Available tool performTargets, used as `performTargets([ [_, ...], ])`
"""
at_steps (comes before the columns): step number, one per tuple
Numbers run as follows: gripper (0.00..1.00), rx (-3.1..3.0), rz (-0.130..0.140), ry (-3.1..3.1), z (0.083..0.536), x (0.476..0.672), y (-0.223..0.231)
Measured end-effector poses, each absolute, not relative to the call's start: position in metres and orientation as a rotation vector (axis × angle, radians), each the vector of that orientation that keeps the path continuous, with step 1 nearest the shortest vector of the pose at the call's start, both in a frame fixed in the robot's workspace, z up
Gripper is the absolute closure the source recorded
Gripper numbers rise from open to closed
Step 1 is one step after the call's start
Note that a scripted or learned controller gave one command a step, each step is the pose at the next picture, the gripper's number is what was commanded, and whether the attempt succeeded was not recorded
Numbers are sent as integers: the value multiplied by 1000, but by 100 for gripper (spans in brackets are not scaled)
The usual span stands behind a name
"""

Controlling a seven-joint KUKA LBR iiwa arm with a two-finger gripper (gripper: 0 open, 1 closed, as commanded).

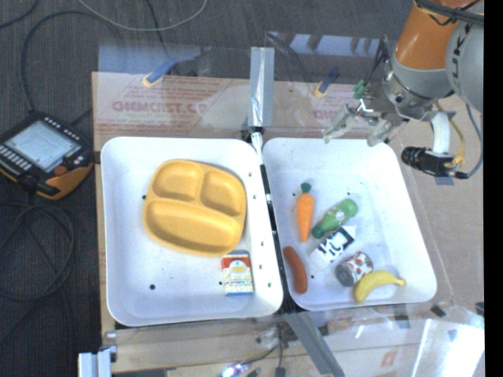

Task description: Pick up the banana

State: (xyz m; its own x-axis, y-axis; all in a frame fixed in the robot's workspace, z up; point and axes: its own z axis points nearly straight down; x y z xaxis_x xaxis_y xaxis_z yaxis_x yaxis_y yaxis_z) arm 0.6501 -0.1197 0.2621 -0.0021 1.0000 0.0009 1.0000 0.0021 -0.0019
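The yellow banana [377, 284] lies in the front right corner of the right bin [409, 210], just beside a small tin can [354, 268]. My gripper [356, 131] hangs over the back rim of the right bin, far from the banana. Its two fingers are spread apart with nothing between them.
In the right bin also lie a carrot [305, 213], a green bottle [335, 217], a black-and-white card [334, 243] and a sausage [295, 269]. The left bin [126, 289] holds a yellow divided plate [195, 206] and a small carton [237, 274]. A teach pendant [43, 154] rests at far left.
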Motion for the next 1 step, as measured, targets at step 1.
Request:
performTargets([
  [1,0,-2024,0,-2401,161,586,-138],
])
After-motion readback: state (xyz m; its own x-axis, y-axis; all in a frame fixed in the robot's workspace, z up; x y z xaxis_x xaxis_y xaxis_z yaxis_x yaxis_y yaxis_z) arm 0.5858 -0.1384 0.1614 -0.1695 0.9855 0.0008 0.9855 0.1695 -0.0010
